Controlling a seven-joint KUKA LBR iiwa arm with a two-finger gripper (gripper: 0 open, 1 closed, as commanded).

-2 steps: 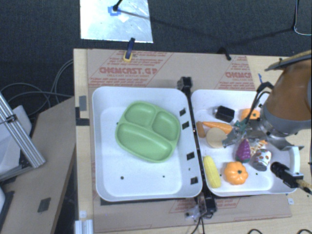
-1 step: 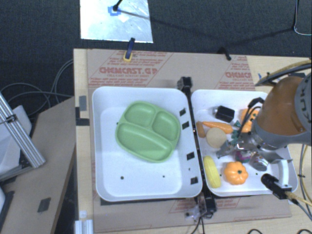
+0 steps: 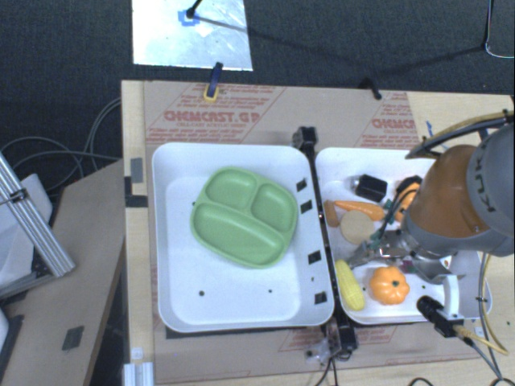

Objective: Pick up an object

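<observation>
Holding a green divided plate [image 3: 245, 215], the left bin [image 3: 173, 240] faces toy food; fingers' [image 3: 366, 256] state unclear.

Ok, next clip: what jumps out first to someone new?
The green divided plate lying alone in the left bin. Then the arm's orange band hanging over the right bin, above toy food: a small pumpkin, a corn cob and a carrot.
</observation>
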